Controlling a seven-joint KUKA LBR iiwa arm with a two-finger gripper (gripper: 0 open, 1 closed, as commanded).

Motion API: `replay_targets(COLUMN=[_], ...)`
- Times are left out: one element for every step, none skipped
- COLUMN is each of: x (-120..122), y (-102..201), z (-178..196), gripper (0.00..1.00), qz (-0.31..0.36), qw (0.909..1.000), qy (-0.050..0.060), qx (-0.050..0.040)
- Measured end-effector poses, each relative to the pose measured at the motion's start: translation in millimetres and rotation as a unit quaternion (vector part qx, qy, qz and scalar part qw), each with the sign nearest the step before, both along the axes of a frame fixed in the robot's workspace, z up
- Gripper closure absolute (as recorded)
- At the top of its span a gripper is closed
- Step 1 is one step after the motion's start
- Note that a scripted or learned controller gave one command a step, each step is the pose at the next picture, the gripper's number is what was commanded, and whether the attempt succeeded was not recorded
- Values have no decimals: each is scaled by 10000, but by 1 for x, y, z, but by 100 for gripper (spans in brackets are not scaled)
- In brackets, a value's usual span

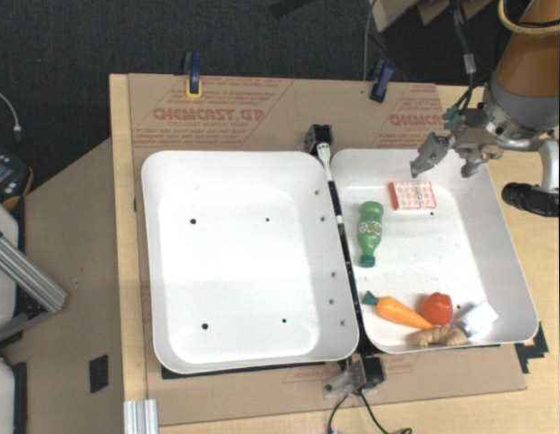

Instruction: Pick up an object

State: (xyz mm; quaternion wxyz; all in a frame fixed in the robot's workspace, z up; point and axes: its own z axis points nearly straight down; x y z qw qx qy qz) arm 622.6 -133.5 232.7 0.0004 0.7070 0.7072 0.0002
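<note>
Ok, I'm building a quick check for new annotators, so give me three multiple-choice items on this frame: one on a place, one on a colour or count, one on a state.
1. Which bin holds the green bottle?
A. the left bin
B. the right bin
C. neither

2. What colour is the carrot?
A. orange
B. blue
C. purple

3. How are the hand's fingers?
A. shut on the bottle
B. shut on the pink box
C. spread apart, holding nothing

Key: 1 B, it lies near the right bin's left wall. 2 A, its body is orange with a green top. 3 C, the fingers stand apart above the pink box, with nothing between them.
</note>
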Motion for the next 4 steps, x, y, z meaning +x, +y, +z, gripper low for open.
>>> replay_targets(x=[-3, 42, -4, -25], y=[-24, 16, -99, -55], z=[37, 80, 134, 219], gripper=[0, 0, 0, 0], qz=[-12, 28, -59, 19], qw=[10000, 10000, 10000, 10000], qy=[-26, -40, -32, -66], qx=[-14, -4, -47, -18])
